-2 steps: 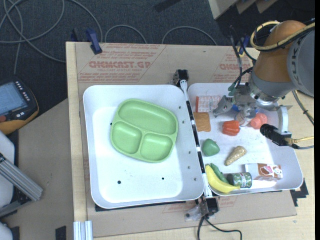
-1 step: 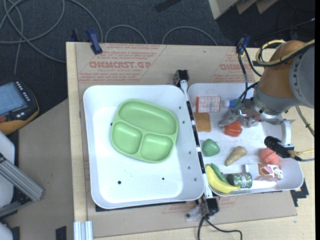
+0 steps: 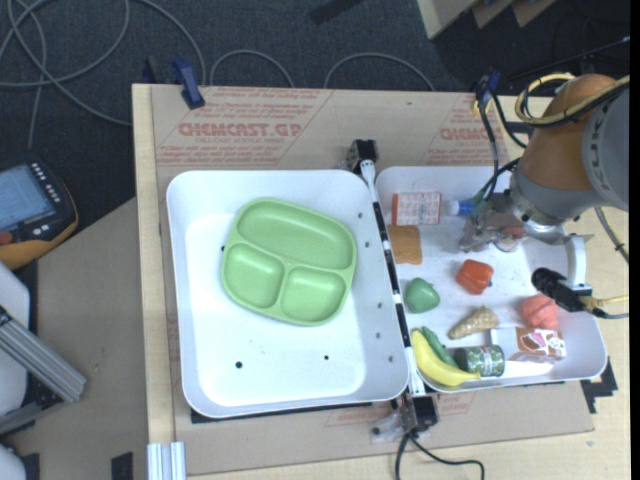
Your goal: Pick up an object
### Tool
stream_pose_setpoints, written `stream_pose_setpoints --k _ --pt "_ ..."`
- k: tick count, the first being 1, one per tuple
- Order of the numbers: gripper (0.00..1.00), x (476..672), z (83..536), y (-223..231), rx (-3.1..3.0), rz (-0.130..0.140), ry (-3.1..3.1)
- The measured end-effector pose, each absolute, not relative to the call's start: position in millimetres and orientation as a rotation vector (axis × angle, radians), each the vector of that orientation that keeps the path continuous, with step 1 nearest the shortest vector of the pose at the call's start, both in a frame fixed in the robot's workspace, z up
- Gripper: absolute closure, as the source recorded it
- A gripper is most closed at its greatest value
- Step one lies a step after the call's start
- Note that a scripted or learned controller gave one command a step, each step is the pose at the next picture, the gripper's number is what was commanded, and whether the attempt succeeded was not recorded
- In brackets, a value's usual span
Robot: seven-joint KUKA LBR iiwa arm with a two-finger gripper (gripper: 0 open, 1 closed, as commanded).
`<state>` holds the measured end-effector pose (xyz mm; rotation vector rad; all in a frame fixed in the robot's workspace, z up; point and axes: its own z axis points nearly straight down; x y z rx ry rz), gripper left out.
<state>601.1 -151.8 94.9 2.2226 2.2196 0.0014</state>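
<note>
My gripper [image 3: 489,236] is low over the back of the right bin [image 3: 590,360], its fingers spread apart and nothing between them, so it is open. A red pepper [image 3: 476,275] lies just in front of it, apart from the fingertips. A small blue-capped item [image 3: 456,208] pokes out at the gripper's left side, its rest hidden by the wrist. Further left lie a red-and-white carton [image 3: 416,208] and an orange-brown block [image 3: 405,245]. A green pepper [image 3: 421,294] sits by the divider.
The right bin's front holds a banana [image 3: 438,360], a green can [image 3: 486,360], a tan cone-shaped pastry [image 3: 473,322], a pink fruit [image 3: 541,311] and a red-white packet [image 3: 540,344]. A green divided plate [image 3: 288,261] lies in the left bin [image 3: 200,368].
</note>
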Motion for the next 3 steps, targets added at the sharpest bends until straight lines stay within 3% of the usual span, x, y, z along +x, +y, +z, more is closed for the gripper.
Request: stream_pose_setpoints --k 1,2,3 --pt "0.0 601.0 95 -152 2.223 0.001 2.22" --pt "0.0 562.6 84 -142 2.223 -0.001 2.222" --pt "1.0 563.7 95 -142 2.223 0.002 2.219"
